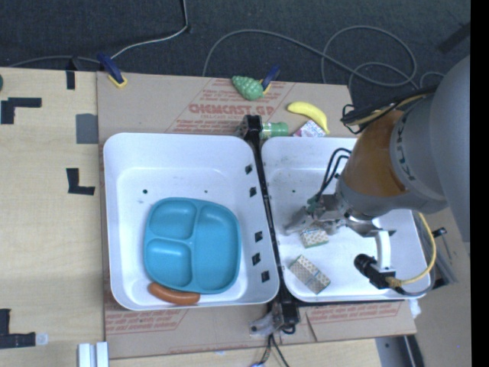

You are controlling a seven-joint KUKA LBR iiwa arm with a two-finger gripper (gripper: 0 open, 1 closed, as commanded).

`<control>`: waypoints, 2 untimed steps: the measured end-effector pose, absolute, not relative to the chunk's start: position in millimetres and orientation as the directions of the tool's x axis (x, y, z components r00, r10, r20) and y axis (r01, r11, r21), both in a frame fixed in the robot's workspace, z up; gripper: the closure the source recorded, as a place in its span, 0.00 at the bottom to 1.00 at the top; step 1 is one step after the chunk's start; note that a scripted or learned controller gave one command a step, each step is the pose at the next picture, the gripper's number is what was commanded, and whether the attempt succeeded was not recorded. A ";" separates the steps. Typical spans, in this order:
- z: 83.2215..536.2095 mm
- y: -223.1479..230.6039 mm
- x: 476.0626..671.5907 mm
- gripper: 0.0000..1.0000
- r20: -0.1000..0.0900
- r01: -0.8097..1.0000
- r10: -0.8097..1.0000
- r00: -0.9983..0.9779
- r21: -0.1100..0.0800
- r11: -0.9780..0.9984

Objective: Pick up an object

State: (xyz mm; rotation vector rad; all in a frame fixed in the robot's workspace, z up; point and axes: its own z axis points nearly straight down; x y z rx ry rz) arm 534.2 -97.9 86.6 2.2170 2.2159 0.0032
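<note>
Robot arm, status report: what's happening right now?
Two-finger gripper low in right white bin. Small speckled block just beneath; not visibly held. Second speckled block nearby.

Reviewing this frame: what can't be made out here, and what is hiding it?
- Gripper in the right bin: the wrist hides whether it grips the small patterned block beside it.
- Hot dog: partly tucked under the blue plate.
- Pink item behind the banana: too small to identify.
</note>
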 end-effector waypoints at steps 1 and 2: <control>87.0 -96.7 562.5 0.00 0.000 1.000 1.000 -0.001 0.001 0.001; 96.6 -96.9 562.6 1.00 -0.001 1.000 1.000 -0.001 0.002 0.001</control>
